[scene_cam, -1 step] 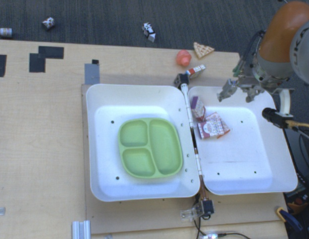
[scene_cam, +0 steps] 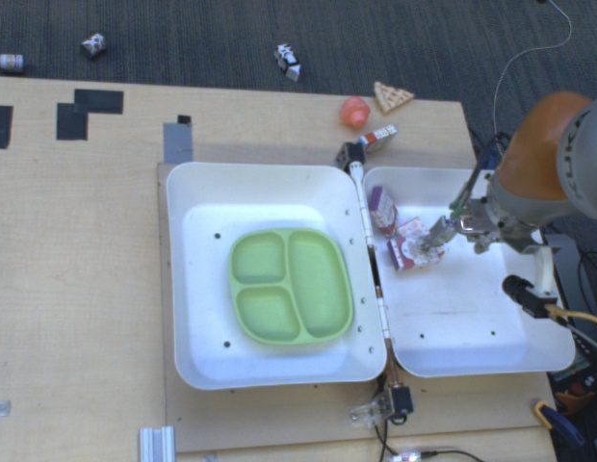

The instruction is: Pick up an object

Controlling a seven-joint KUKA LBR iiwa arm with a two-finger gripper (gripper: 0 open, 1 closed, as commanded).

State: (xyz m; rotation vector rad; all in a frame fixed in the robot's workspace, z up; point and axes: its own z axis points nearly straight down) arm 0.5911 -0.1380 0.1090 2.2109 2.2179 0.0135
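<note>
Hand (scene_cam: 435,242) low, apparently touching packet (scene_cam: 407,248).

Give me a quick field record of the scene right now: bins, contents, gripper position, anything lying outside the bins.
left bin: holds a green three-compartment tray
right bin: holds a red-and-white wrapper and a purple packet near the upper left corner
gripper: low over the right bin, at the wrapper's right edge
grasp: not confirmed from this view
outside bins: orange ball and pizza-slice toy on the bench's far edge
</note>
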